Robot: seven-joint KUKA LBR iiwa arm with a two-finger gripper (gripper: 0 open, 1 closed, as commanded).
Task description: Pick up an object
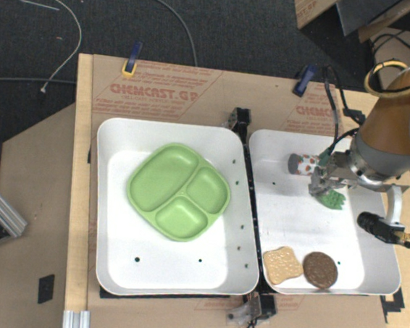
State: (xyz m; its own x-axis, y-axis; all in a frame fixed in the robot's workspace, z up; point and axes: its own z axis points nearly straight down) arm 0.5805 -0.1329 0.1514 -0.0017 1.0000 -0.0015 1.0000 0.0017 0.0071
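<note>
Dark carpet with loose cables surrounds a cardboard-topped bench point(198, 86) that bears two shallow white bins side by side.

Inside the right bin point(367, 282), the gripper point(324, 185) hangs low over the upper middle of the floor. Its metal fingers point down and sit right against a small green object point(334, 200), which pokes out just below and to the right of the fingertips. Whether the green piece is actually pinched between the fingers or merely lies under them cannot be told, and how far the jaws stand apart cannot be told either, since the mechanism blurs together from this height.

Just left of the gripper lies a small grey and white item with red specks point(301, 164), close to the fingers; touching or not is unclear. Behind the gripper, the grey arm with its orange band point(397, 100) enters from the right, trailing black cabling.

Along the near edge of the same bin rest two flat pieces side by side: a tan bread slice point(282, 265) and a round brown cookie point(320, 270), well apart from the gripper.

Over in the left bin point(107, 259), a green divided plate point(179, 191) with three compartments sits tilted near the middle. Two blue clamps point(133, 57) grip the far edge of the cardboard.
</note>
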